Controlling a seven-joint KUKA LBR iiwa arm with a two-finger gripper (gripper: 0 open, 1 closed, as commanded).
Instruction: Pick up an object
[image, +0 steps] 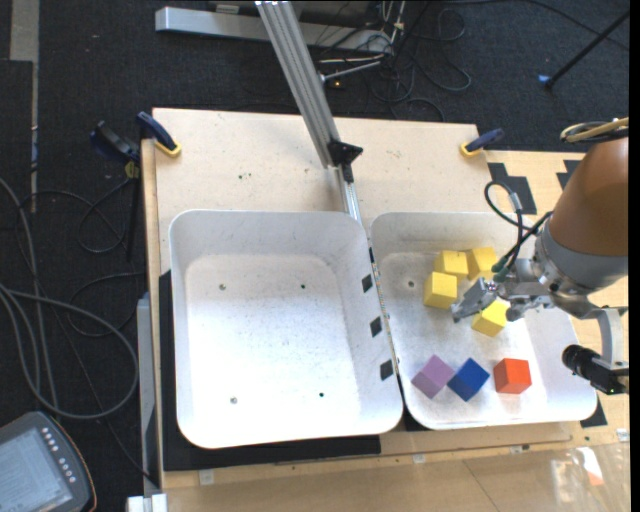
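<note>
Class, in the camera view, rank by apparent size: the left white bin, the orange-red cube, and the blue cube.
1. Left white bin, by far the largest.
2. Orange-red cube and blue cube look alike in size, so I will not rank one above the other.

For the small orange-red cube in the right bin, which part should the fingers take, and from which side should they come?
Best taken from above, I think. The small orange-red cube sits flat in the right white bin, with its top face open. The small blue cube lies close on its left, so the fingers should probably close on the near and far faces, which look clear, not on the left and right ones.
</note>
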